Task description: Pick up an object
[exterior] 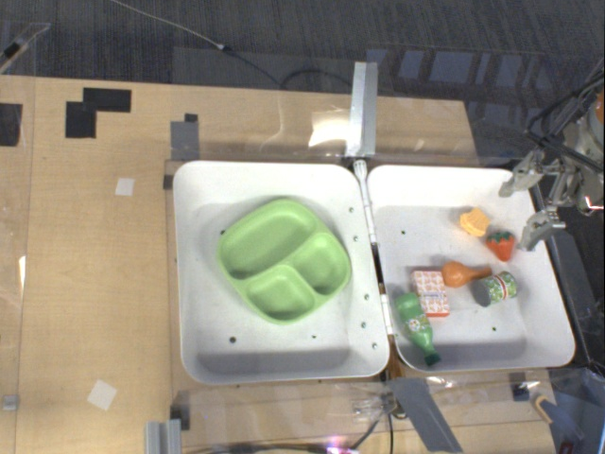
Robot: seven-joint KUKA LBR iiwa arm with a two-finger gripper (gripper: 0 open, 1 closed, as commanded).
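Note:
The right bin (539, 334) holds several small objects: a yellow-orange piece (475, 221), a red strawberry-like toy (501, 245), an orange bottle-shaped toy (465, 274), a grey-green can (496, 288), a pink and white box (431, 292) and a green bottle (416, 324). My gripper (518, 217) hangs over the bin's upper right part, just right of the yellow piece and the red toy. Its two fingers stand apart, open, with nothing between them.
The left bin (198, 348) carries a green divided plate (284, 258) in its middle. A metal divider post (363, 112) stands behind the seam between the bins. Cables and the arm's wrist (581, 149) crowd the right edge.

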